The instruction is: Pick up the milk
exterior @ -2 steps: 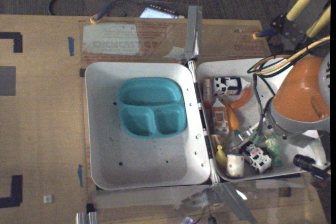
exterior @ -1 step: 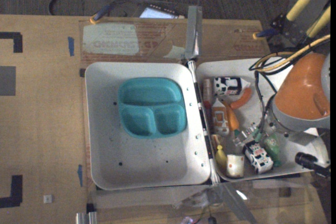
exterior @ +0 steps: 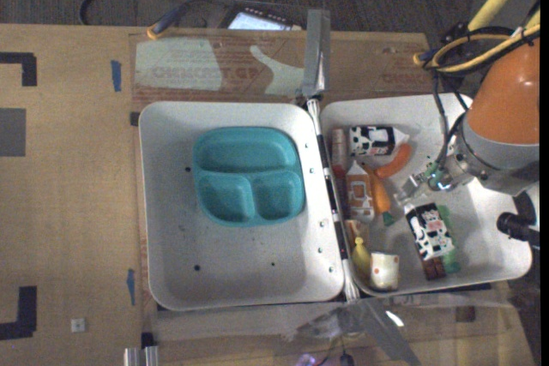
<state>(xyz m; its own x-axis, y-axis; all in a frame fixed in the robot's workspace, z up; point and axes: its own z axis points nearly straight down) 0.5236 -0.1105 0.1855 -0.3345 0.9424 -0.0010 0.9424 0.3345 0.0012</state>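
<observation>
Two cow-patterned cartons lie in the right bin [exterior: 493, 266]. A small white milk carton with black spots [exterior: 372, 140] rests on its side near the bin's far left corner. A longer cow-print carton [exterior: 431, 241] with a brown and green end lies toward the near right. My gripper [exterior: 418, 189] hangs low over the middle of the right bin, just above the far end of the longer carton and to the right of a carrot [exterior: 381, 193]. Nothing shows in its grasp. The grey and orange arm [exterior: 508, 120] covers the bin's far right part.
The left bin [exterior: 163, 210] holds a teal divided tray [exterior: 249, 174]. In the right bin, along its left wall, lie a brown bottle [exterior: 339, 150], a white and orange bottle [exterior: 357, 189], a yellow piece [exterior: 361, 254] and a white cup [exterior: 384, 271]. An orange piece [exterior: 396, 160] lies near the spotted carton.
</observation>
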